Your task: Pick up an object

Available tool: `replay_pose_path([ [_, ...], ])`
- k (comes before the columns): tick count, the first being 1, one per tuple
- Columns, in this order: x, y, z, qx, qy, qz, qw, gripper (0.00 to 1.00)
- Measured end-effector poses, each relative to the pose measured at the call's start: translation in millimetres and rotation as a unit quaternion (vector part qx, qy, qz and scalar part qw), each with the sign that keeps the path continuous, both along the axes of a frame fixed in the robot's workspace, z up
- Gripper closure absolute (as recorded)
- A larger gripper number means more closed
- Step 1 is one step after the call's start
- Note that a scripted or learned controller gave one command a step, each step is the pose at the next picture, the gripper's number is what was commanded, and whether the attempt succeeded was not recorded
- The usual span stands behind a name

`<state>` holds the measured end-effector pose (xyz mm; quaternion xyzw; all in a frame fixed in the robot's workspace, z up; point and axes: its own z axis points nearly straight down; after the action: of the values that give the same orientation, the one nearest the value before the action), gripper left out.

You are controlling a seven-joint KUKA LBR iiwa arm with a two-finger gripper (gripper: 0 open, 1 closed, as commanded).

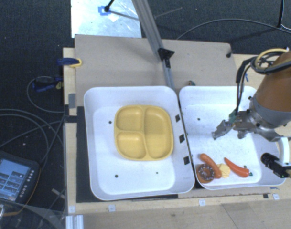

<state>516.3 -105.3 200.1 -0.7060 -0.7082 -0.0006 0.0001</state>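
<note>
Grey jaws [220, 130] hovering over right bin [202, 101], seemingly parted and grasping nothing, well above sausages [210, 162] and donut [205, 172].

Divided plate [144, 132] at the left bin's [100, 175] centre; toy foods [223, 168] along the right bin's [202, 99] near edge.

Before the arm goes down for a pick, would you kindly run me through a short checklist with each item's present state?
1. Items in the right bin: ok; sausage, donut, yellow piece and carrot lie near its front wall.
2. Gripper over an item: not ok; it is above bare floor behind them.
3. Fingers open: cannot tell.
4. Nothing held: cannot tell.
5. Items apart: not ok; sausage, donut and yellow piece crowd together.
6. Yellow tray out of the way: ok; left bin.
</note>
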Motion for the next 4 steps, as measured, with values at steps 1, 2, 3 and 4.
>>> replay_pose_path([
  [1, 0.2, 0.0, 0.2, 0.0000, -0.001, -0.001, 1.0000, 0.00],
  [2, 0.3, -1.9, -62.6, 0.0001, 0.003, -0.001, 1.0000, 0.00],
  [3, 0.1, -1.7, -111.8, -0.0001, 0.001, -0.001, 1.0000, 0.00],
  [4, 1.6, -1.7, -98.9, -0.0002, -0.001, -0.002, 1.0000, 1.00],
])
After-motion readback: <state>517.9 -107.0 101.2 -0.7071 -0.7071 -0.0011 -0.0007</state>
